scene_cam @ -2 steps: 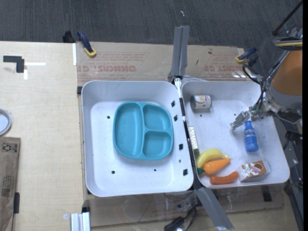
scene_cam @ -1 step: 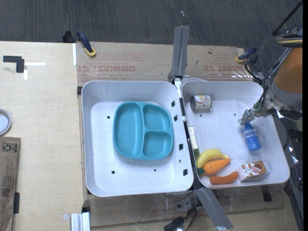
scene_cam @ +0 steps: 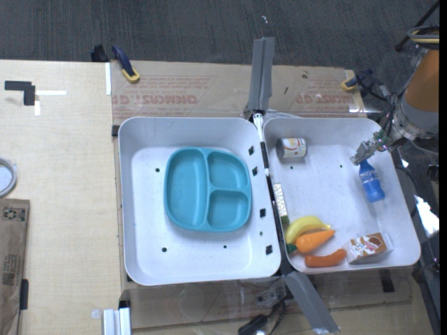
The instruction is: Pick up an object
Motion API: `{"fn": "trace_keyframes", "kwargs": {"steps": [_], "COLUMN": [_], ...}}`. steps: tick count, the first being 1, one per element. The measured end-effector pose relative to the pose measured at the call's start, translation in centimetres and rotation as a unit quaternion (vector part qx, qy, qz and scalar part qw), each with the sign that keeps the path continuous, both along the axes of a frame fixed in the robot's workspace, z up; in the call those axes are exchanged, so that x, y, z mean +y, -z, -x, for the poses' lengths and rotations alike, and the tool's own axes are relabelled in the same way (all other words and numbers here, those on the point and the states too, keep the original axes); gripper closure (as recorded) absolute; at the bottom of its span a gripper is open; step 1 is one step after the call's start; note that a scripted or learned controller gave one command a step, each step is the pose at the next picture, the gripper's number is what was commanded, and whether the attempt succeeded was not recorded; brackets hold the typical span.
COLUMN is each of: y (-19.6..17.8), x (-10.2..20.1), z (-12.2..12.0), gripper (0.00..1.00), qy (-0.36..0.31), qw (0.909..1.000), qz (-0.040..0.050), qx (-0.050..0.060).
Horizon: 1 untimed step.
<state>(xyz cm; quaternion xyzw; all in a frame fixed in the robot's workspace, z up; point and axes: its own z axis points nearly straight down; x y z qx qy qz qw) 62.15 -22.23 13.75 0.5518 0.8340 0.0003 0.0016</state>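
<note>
My gripper (scene_cam: 366, 151) hangs over the right bin (scene_cam: 328, 187) near its far right wall, coming in under the orange-banded wrist (scene_cam: 422, 89). Just below it lies a small blue bottle (scene_cam: 373, 185), its top end pointing up toward the gripper tip; whether they touch is unclear. Further left at the back of this bin is a small tin can (scene_cam: 291, 148) on its side. Along the front lie a yellow banana (scene_cam: 307, 225), an orange carrot (scene_cam: 314, 240), a red-orange sausage-shaped piece (scene_cam: 325, 259) and a small printed carton (scene_cam: 368, 246).
The left bin (scene_cam: 140, 208) holds a teal divided plate (scene_cam: 208, 188). A grey divider post (scene_cam: 262, 72) rises between the bins at the back. Cardboard (scene_cam: 181, 89) lies behind the bins, with clamps at its corners.
</note>
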Motion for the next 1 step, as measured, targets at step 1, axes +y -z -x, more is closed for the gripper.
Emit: {"fn": "trace_keyframes", "kwargs": {"steps": [1], "y": [-8.55], "x": [6.90], "z": [-3.84], "gripper": [1.00], "qy": [0.007], "qw": [1.0000], "qz": [0.0001], "qx": [0.000]}}
